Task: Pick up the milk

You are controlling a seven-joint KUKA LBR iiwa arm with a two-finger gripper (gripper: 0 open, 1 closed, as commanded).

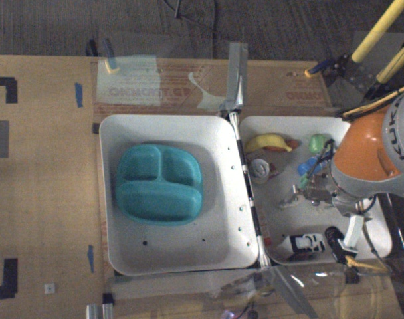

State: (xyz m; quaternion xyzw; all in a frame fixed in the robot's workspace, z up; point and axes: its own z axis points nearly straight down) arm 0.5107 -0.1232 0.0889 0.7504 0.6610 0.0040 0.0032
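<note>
**White plastic bins, a teal tray, a small carton lying flat**

Smooth white plastic with rounded corners for both shallow bins, side by side on a flat, cardboard-brown bench (42, 191).

In the bin at 9 o'clock (107, 198): a matte teal tray (159, 183), soft-edged and rounded, split into three compartments, two small ones toward 12 o'clock and one long one toward 6.

In the bin at 3 o'clock (282, 221): a curved yellow banana (268, 142) near the 12 o'clock wall; a small glossy green lump (319, 143) at 1 o'clock; a blue piece (307, 167) just toward 6 from it, shape unclear; a round grey-white can-like thing (260, 169) by the 9 o'clock wall, seen end-on.

Taken as the milk (307, 242): a small boxy carton, black with a white panel, at 6 o'clock in that bin, close to the wall. Lies flat, long axis running from 9 to 3 o'clock; which end is the top, not to be told.

Bare-metal gripper (298, 197) over the middle of the same bin, pointing toward 9 o'clock from the glossy orange-banded arm (365, 148) at 3 o'clock. Sits toward 12 o'clock of the milk, apart from it. How far open: cannot tell. No thing seen in its grasp.
</note>
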